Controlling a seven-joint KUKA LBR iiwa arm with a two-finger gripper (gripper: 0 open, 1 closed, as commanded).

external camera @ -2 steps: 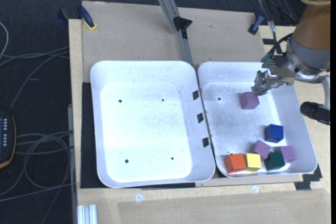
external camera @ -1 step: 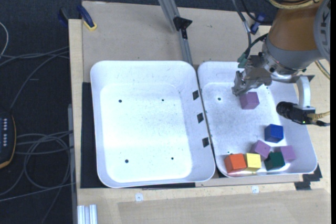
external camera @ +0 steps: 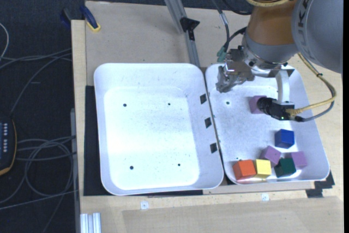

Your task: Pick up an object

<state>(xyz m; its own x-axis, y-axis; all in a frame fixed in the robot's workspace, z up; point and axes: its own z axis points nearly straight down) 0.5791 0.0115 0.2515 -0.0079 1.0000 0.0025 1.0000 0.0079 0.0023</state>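
- Dark carpet and loose cables are surrounding a pale wooden bench (external camera: pixel 136 30) bearing 2 shallow white plastic bins
- Small coloured cubes are sitting in the right bin (external camera: pixel 313 142): blue (external camera: pixel 284 138), orange (external camera: pixel 245 169), yellow (external camera: pixel 263 167), green (external camera: pixel 284 167), 3 purple
- Grey two-finger gripper (external camera: pixel 225 83) is hovering over that bin's upper left corner, gripping nothing; whether it is spread, I cannot tell
- Judging this as the approach step; next it needs moving toward a cube

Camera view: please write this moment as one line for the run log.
gripper: above right bin, far-left part | holds: nothing seen | blocks: blue block, orange block and others near front | left bin: bare
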